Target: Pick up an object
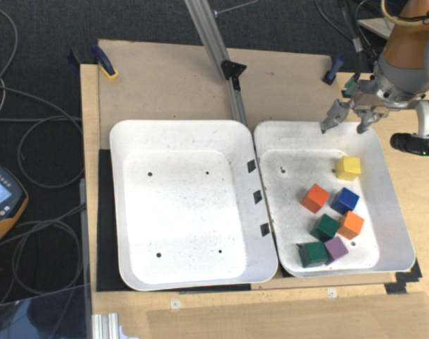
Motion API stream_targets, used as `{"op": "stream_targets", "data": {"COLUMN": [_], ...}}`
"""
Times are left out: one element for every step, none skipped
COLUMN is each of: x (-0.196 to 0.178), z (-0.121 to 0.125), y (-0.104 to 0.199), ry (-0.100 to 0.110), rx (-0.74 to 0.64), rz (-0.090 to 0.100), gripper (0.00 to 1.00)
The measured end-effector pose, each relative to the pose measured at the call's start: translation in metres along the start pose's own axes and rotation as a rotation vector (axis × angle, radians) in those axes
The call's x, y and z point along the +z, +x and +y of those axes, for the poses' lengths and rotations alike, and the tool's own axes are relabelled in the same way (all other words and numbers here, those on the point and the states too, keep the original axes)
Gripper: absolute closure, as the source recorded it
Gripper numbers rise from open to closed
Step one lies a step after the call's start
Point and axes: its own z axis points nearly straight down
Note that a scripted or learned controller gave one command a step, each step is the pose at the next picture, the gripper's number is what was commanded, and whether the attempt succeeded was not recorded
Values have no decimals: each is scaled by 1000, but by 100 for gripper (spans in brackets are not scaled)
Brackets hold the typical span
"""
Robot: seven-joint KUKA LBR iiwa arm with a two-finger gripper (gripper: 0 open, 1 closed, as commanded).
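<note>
left bin [129,147] floor bare, blocks [332,217] crowd right bin [292,136] near corner

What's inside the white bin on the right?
The right bin holds seven small blocks: yellow, two orange, blue, two green and purple. They crowd together, so anything under them is hidden.

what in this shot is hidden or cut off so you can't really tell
- Arm: the camera view's top and right edges cut it off above the orange band.
- Dark green block: the purple block sits against it; too small to tell whether they overlap.
- Handheld device: cut off by the left edge, screen unreadable.
- Gripper: its jaws stand apart with nothing between them above the right bin's far rim.
</note>
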Motion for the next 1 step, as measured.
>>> {"op": "stream_targets", "data": {"x": [54], "z": [9], "y": [-2], "ry": [1], "rx": [0], "rz": [0], "gripper": [0]}}
